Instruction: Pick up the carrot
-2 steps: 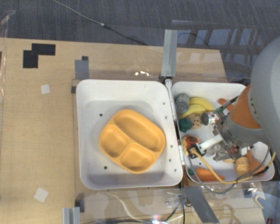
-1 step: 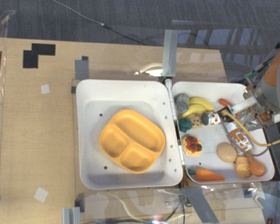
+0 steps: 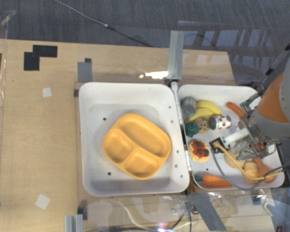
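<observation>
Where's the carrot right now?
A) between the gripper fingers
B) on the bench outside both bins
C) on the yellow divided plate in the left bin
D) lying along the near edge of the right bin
D: the carrot lies flat along the near edge of the right bin, apart from the gripper, while the yellow divided plate sits in the left bin with nothing on it.

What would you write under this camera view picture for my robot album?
Robot gripper hovers over the right bin of toy food; the carrot lies at its near edge.
</observation>
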`<move>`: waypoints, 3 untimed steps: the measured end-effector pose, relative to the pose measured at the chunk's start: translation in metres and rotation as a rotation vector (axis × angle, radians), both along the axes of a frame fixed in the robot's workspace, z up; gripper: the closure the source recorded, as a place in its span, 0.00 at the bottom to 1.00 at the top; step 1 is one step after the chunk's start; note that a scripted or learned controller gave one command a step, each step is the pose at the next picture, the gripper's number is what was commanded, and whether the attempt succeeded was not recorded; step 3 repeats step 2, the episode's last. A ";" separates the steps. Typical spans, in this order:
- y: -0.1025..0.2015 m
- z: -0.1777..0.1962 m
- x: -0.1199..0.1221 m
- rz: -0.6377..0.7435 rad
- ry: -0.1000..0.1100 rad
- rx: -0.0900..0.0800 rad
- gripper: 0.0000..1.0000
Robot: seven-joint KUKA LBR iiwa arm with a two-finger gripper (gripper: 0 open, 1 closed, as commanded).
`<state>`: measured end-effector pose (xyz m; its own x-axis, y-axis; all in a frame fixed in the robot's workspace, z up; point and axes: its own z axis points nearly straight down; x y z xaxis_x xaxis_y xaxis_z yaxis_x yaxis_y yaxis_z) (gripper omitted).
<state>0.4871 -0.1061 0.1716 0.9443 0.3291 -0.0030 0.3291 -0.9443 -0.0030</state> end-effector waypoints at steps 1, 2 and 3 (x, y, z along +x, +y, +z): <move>-0.037 -0.049 -0.002 -0.038 0.001 -0.001 1.00; 0.006 -0.060 0.001 -0.125 -0.003 0.002 1.00; 0.006 -0.060 0.001 -0.125 -0.003 0.002 1.00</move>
